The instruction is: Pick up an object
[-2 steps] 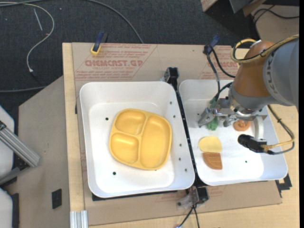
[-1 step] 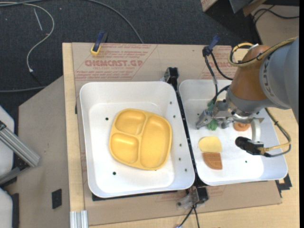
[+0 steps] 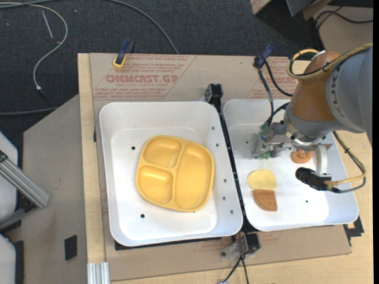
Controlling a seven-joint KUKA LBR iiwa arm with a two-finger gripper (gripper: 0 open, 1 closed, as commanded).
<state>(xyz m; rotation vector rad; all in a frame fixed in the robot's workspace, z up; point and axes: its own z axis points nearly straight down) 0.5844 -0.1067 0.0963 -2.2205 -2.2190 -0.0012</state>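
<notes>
Orange disc [image 3: 302,155] is lying under the hand [image 3: 273,145], whose state I cannot tell; a descent risks knocking it aside.

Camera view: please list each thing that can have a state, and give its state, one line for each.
Yellow divided plate: upright, lying flat in the left bin, nothing in its compartments.
Pale yellow round piece: lying flat on the floor of the right bin, touching the brown piece.
Brown piece: lying flat, not held.
Small orange piece: on the bin floor, partly hidden by the arm.
Gripper: low over the right bin, holding nothing visible.
</notes>
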